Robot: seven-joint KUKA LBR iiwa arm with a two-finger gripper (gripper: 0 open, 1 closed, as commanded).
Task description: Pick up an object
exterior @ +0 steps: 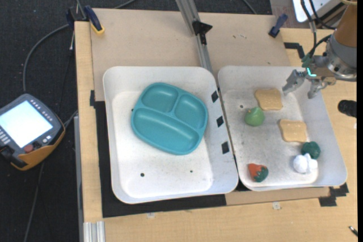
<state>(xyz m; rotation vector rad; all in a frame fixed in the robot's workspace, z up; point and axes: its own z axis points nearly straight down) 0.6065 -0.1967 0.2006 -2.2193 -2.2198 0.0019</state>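
Right of centre, the right bin holds two tan bread pieces, a green fruit, a red fruit, and white and dark-green bits. Above its upper right corner hangs the pincer, fingers spread, gripping nothing. Left, a teal tray fills the other bin.

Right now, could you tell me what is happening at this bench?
The grey arm's gripper hangs open over the far edge of the right white bin, holding nothing. Below it lie two tan bread-like slices, a green apple-like toy, a red and green toy, and a white and dark green piece. The left white bin holds a teal divided plate.
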